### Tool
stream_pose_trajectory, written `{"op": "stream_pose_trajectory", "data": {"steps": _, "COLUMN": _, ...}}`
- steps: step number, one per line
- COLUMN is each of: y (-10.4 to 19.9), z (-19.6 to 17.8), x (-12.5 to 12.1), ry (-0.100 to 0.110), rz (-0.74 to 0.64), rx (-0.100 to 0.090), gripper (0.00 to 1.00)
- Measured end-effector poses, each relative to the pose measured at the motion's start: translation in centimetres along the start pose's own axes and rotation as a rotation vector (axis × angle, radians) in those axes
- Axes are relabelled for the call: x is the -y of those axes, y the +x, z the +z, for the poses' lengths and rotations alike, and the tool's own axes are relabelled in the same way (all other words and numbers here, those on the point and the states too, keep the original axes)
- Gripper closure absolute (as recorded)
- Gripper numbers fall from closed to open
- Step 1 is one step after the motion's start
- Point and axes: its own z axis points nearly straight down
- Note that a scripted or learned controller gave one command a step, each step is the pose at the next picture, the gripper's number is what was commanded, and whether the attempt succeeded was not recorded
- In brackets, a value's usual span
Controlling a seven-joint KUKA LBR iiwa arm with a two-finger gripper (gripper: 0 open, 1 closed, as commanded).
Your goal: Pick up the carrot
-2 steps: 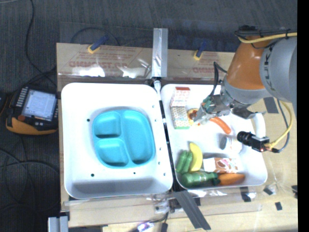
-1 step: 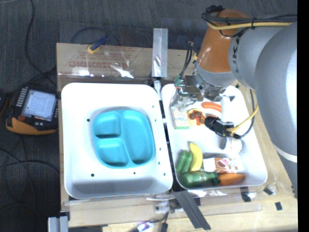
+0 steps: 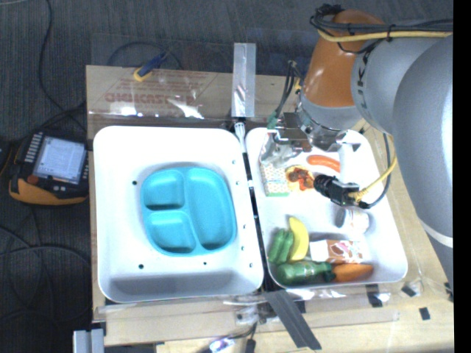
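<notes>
The carrot (image 3: 354, 272) is an orange piece lying flat along the front wall of the right bin (image 3: 383, 230), its left end against a dark green vegetable (image 3: 303, 272). My gripper (image 3: 274, 150) hangs over the back left corner of the same bin, just above a pale green and white packet (image 3: 276, 181). It is far from the carrot, nearly the bin's full depth behind it and to the left. Nothing shows in its grasp.
A small orange-red sausage-like piece (image 3: 324, 162) and a brown food item (image 3: 299, 175) lie near the gripper. A banana (image 3: 297, 237), a green pod (image 3: 280, 245) and a pink-white packet (image 3: 343, 251) crowd the front. The left bin (image 3: 118, 153) holds a blue divided plate (image 3: 189, 208).
</notes>
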Motion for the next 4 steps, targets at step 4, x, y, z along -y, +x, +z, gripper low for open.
{"op": "stream_pose_trajectory", "data": {"steps": 4, "y": 14.1, "z": 2.2, "x": -5.8, "ry": -0.003, "rz": -0.295, "rx": 0.000, "gripper": 1.00}}
